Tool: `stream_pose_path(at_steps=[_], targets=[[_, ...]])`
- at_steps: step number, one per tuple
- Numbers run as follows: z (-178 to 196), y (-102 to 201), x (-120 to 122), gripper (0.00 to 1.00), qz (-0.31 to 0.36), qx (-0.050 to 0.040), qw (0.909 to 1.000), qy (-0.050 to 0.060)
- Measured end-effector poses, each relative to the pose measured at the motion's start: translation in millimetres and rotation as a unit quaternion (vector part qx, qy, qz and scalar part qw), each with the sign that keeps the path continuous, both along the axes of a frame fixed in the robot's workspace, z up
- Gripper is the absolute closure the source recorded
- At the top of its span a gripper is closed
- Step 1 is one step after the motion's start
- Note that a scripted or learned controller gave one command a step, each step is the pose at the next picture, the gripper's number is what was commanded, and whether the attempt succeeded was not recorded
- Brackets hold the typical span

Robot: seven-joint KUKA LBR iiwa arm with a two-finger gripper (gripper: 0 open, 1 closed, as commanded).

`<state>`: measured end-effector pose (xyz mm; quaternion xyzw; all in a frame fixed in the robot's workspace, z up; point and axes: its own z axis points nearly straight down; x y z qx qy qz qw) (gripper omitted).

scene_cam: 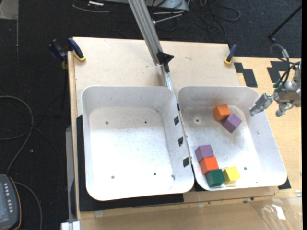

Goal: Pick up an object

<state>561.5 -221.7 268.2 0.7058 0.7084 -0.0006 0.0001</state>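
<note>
Hovering spread and holding nothing, the claw (272, 106) sits beside small cubes (221, 112) — orange, purple.

Two white bins (129, 143) (268, 143). Six blocks: two orange (221, 112) (208, 164), two purple (232, 123) (204, 152), one green (215, 178), one yellow (231, 174). Apparently two clamps (76, 49) (230, 54).

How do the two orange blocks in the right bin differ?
The upper orange block lies toward the far side of the right bin, touching one purple block at its lower right. The lower orange block sits in a packed cluster near the front, between a purple block and the green block. Both look alike in colour and size.
</note>
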Motion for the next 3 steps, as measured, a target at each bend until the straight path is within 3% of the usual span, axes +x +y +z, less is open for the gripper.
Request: stream_pose_path(at_steps=[1,2,3], targets=[[-154,47,37,0.0,0.001,0.0017,1.0,0.003],[-147,56,23,0.0,-0.002,0.0005,1.0,0.001],[-169,92,98,0.0,0.002,-0.0009,1.0,-0.006]])
